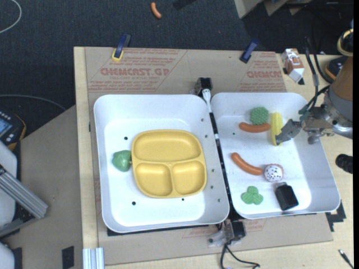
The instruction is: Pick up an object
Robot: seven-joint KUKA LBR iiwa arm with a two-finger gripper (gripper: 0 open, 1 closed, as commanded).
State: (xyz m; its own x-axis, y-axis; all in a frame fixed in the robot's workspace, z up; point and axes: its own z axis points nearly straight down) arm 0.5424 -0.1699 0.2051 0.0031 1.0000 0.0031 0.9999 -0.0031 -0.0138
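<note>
Yellow block point(276, 127) stands in right bin point(320, 172), long axis running near-to-far — touching sausage point(253, 128) and green piece point(259, 115). Gripper point(289, 132) just beside block, over bin; jaw state cannot be told.

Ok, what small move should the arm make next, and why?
Probably lower the pincer slightly onto the yellow piece in the right bin. It sits right beside that piece, at the bin's far right, with nothing seen between its fingers.

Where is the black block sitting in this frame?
The black block lies in the right bin, near its front right corner, just below the white speckled ball and right of the green clover-shaped toy.
</note>
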